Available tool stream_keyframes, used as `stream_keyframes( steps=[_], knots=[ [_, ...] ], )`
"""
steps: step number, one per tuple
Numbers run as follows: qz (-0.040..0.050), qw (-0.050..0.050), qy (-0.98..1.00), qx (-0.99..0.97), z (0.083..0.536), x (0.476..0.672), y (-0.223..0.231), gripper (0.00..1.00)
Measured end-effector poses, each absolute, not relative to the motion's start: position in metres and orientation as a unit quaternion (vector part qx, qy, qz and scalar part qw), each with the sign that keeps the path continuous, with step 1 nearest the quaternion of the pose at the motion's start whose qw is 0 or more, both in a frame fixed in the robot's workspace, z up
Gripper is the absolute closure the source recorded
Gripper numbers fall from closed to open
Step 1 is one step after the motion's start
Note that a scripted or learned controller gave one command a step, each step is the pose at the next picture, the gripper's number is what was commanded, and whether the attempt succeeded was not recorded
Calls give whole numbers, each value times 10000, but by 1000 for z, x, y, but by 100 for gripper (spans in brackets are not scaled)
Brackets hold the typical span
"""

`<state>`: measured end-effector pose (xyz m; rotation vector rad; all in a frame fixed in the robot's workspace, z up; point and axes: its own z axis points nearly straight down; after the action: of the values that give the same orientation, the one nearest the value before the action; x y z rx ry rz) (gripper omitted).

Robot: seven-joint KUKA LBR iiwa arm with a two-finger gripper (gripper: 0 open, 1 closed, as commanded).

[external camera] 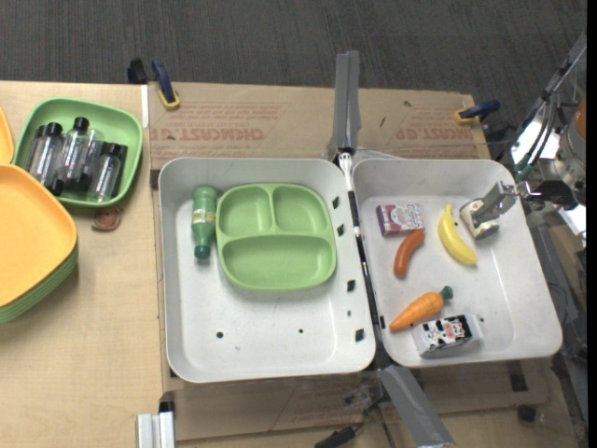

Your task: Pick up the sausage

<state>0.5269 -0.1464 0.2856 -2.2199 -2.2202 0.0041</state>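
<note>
The pincer hangs over the right bin's far right part, just beside the banana, and we cannot tell how it is set; we see nothing held in it. Working from the near edge of that bin, we find first a small printed carton lying flat, with a carrot just beyond it, its green top pointing toward the right. Farther in lies the sausage, orange-red, resting free on the bin floor at a slant near the bin's middle, left of the banana and apart from it. Its far end comes just beside a purple carton. In the left bin we see a green divided plate in the far half, with a green bottle lying just beside its left edge. Outside the bins, at the left, we note a stack of yellow plates and, farther off, a green tray holding several dark-capped bottles. Along the far edge of the cardboard sit clamps, one at the left and one at the right.
</note>
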Motion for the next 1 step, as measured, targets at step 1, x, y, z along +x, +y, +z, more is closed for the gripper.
stream_keyframes(
  steps=[1],
  knots=[
    [11, 9, -7283, -6852, 170, 577, -108, 0]
  ],
)
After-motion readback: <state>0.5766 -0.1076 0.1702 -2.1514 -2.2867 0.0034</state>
